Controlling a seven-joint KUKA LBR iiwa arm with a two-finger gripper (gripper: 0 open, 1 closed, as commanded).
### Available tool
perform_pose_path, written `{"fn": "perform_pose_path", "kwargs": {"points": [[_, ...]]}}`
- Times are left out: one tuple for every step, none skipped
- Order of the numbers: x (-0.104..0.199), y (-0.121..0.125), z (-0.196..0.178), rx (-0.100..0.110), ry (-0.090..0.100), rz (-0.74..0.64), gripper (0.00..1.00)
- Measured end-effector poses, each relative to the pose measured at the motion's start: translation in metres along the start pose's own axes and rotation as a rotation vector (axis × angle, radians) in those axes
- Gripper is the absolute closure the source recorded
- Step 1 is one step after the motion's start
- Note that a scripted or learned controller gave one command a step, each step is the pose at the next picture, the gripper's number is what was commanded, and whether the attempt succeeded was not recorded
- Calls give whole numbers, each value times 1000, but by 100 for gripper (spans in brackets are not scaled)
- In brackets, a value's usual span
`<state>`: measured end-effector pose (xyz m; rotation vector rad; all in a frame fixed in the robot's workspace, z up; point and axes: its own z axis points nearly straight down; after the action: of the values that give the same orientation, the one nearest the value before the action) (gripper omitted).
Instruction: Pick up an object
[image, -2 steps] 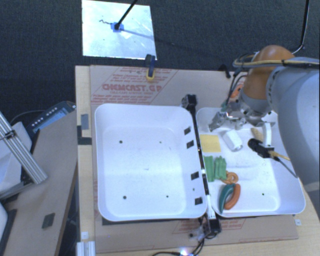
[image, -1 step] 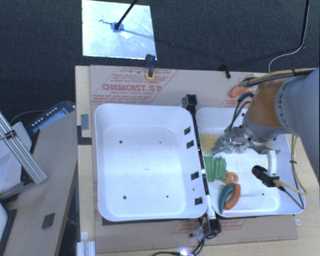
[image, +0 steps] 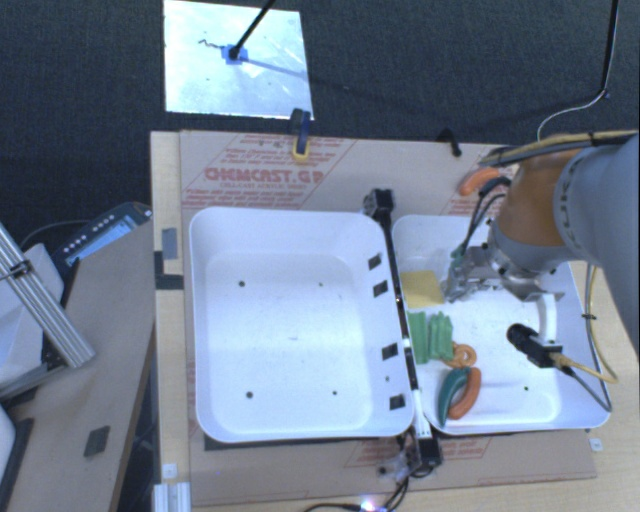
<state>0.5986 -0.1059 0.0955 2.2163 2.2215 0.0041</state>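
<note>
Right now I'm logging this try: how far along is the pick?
Done: the arm has reached over the right bin. In hand: the gripper hangs beside the yellow block. Left: grasping and lifting; the green piece and orange-and-teal object lie untouched.

Even overhead light over my bench, slightly soft focus.
Both white bins (image: 290, 330) read bright; glare washes the foil sheet (image: 238, 58); my arm (image: 560, 210) casts faint shadow.
</note>
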Motion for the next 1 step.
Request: {"fn": "perform_pose_path", "kwargs": {"points": [[-13, 25, -198, -17, -4, -2, 100]]}}
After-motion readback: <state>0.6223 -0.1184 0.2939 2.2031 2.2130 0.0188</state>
